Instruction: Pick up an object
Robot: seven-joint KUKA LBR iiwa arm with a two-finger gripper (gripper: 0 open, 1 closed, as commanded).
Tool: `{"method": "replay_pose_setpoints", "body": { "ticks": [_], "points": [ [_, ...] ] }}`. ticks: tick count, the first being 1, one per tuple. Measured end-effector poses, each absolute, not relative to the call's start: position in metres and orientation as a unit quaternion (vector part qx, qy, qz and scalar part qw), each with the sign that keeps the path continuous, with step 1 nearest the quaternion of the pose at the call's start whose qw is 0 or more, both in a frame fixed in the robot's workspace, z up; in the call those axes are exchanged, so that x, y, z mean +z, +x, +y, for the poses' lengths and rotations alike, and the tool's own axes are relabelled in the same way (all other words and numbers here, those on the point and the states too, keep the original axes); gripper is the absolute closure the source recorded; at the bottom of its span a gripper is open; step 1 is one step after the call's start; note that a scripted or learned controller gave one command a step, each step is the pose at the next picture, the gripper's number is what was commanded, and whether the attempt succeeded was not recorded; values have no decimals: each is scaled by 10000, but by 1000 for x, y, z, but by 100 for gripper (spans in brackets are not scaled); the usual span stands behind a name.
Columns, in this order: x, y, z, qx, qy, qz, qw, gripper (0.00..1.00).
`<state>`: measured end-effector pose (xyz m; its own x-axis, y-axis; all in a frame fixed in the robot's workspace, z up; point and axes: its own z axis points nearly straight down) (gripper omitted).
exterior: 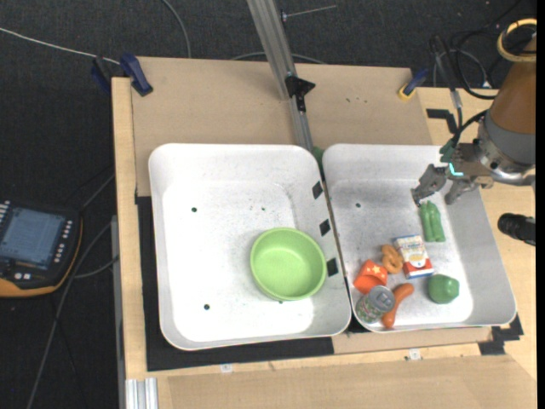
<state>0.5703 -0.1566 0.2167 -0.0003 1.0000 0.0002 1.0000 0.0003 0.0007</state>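
Observation:
My gripper (pixel 441 190) hangs over the back of the right bin (pixel 375 177), with its fingers spread apart and nothing between them. Just below it lies a long green object (pixel 432 222). Nearer the front of that bin sit a small white and red box (pixel 415 256), an orange piece (pixel 370 273), a round green object (pixel 443 289), a grey disc (pixel 375 300) and a small carrot-like piece (pixel 397 301). A light green bowl (pixel 288 263) rests in the left bin (pixel 213 186), at its front right.
A metal pole (pixel 277 45) slants down to the gap between the bins. Blue clamps (pixel 134 73) hold the board's back corners. A handheld pendant (pixel 34 245) lies off the bench at left.

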Motion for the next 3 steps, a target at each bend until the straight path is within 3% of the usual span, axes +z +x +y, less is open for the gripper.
{"method": "replay_pose_setpoints", "body": {
  "ticks": [1, 3],
  "points": [
    [217, 570, -157, 3, 7070, 7072, 1, 0],
    [120, 554, -167, -13, 7073, 7069, -20, 0]
  ]
}}
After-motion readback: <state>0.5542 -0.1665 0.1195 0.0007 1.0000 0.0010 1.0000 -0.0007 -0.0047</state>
